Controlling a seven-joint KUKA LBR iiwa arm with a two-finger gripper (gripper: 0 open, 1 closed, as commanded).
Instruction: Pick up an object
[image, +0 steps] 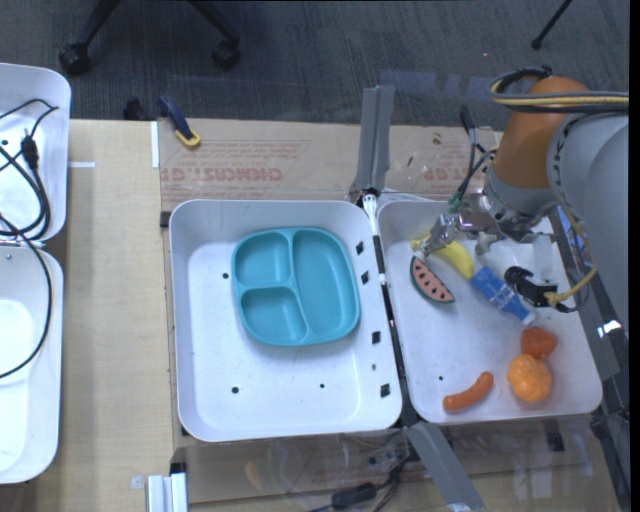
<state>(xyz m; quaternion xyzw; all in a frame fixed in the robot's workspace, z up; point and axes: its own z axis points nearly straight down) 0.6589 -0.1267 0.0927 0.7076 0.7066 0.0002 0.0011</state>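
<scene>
The right bin (470, 335) holds several toy foods. A yellow banana (457, 259) lies near the bin's back, with a watermelon slice (431, 281) to its left and a blue packet (499, 293) to its right. My gripper (443, 236) is low over the back of this bin, right at the banana's upper left end. Nothing is visibly lifted. The grey arm with its orange band (530, 130) comes in from the upper right and hides part of the bin's back corner.
A red tomato (538, 342), an orange (529, 380) and an orange sausage (468, 392) lie at the right bin's front. The left bin (190, 320) holds a teal divided plate (295, 285). A grey divider post (375, 140) stands between the bins at the back.
</scene>
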